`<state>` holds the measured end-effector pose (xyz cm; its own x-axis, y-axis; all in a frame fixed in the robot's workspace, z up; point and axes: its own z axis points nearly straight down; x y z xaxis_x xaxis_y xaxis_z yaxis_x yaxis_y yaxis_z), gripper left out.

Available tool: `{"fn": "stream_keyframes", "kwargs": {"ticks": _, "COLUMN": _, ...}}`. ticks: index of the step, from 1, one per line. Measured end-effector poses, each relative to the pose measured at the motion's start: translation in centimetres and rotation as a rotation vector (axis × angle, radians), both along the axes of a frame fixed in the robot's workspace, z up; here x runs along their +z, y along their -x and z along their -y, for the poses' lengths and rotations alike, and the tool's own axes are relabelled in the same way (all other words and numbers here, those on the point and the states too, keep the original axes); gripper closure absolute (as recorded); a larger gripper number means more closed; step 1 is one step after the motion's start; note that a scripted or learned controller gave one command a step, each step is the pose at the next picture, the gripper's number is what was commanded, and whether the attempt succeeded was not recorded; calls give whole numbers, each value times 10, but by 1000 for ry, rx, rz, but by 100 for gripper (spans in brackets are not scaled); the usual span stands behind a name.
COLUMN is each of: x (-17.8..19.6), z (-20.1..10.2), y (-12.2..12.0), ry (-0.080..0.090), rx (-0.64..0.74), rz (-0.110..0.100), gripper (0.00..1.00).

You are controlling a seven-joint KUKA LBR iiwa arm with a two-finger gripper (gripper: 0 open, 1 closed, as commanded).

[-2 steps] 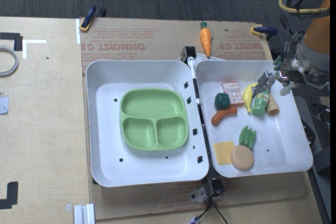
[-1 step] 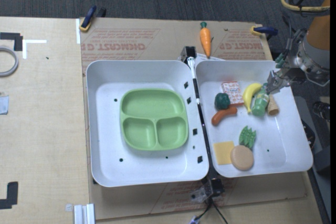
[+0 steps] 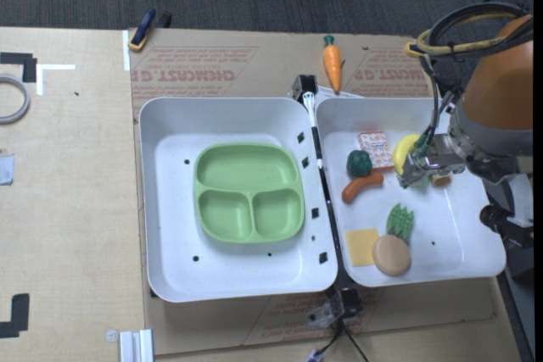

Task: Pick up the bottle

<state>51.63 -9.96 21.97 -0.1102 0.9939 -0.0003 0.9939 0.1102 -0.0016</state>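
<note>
- The bottle (image 3: 405, 153) is a yellow thing in the upper right part of the right bin (image 3: 462, 246), just left of the gripper (image 3: 416, 174); its long axis seems to run from upper right to lower left, but the arm hides part of it, so which end is the cap cannot be told
- The gripper sits at the right of the frame, low over the right bin, beside the bottle; whether its claw is apart or together cannot be told
- Near the bottle lie a small red-and-white packet (image 3: 372, 142), a dark green vegetable (image 3: 360, 161), a sausage (image 3: 365, 183), a leafy green piece (image 3: 400, 221), a yellow cheese slice (image 3: 361, 246) and a round bun (image 3: 392, 255)
- The left bin (image 3: 165, 191) holds a green divided tray (image 3: 249, 192)
- Both bins rest on brown cardboard (image 3: 212, 68) over a pale wooden bench (image 3: 68, 208); dark carpet fills the top of the frame
- A toy carrot (image 3: 331, 62) lies on the cardboard above the bins; a blue-and-yellow tool (image 3: 142, 30) lies at the cardboard's upper left corner
- Red print on the cardboard appears upside down and cannot be read with certainty
</note>
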Motion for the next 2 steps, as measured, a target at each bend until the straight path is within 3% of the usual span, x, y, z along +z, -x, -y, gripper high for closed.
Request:
{"fn": "stream_keyframes", "kwargs": {"ticks": 1, "x": 25, "z": -74, "y": 39, "ry": 0, "rx": -201, "rz": -2, "gripper": 100}}
{"fn": "stream_keyframes", "kwargs": {"ticks": 2, "x": 40, "z": -147, "y": 32, "ry": 1, "rx": -349, "rz": 0, "gripper": 100}}
